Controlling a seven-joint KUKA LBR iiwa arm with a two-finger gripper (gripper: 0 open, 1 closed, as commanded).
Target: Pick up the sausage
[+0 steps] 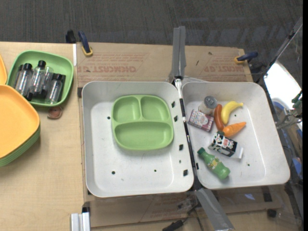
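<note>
Green bottle (213,163) lies lowest in the right bin (269,143), at the frame's lower centre-right, just below a black-and-white carton (224,144). Sausage (218,116), red-brown, lies in the upper middle of that bin, touching the banana (231,108) and the carrot (234,128), with a pink carton (201,120) and a grey-capped jar (209,102) to its left. Left bin (96,153) holds a green divided plate (142,122); gripper state: cannot tell.

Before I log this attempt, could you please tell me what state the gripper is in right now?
Gripper: not in view, so its state cannot be told. The sausage lies in the right bin, ungrasped.
</note>
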